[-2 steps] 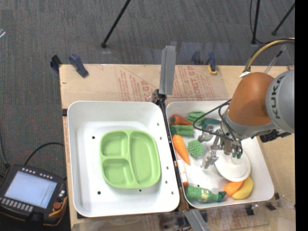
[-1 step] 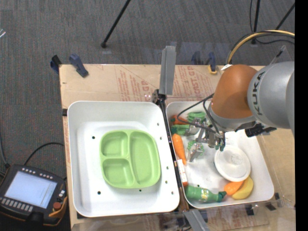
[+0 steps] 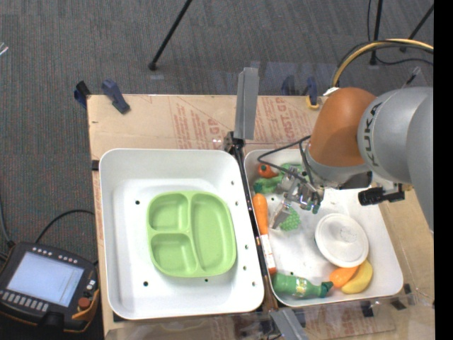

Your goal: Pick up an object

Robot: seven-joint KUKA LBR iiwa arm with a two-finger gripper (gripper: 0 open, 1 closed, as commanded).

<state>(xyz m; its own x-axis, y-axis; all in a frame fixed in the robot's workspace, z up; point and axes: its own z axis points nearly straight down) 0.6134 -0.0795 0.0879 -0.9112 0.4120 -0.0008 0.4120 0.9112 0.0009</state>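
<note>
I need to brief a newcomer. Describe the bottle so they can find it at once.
Start at the right white bin, the one the grey arm reaches over. Along its near edge lies a small green plastic bottle on its side. Unlike the yellow banana and orange piece beside it, it is green with a pale label.

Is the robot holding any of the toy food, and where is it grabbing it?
It cannot be told. The gripper is low in the right bin, right by the green grapes, but nothing is clearly held.

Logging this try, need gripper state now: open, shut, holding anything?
Gripper: low in the right white bin, just above the green bunch of toy grapes; open or shut cannot be told, and no hold is visible.
</note>
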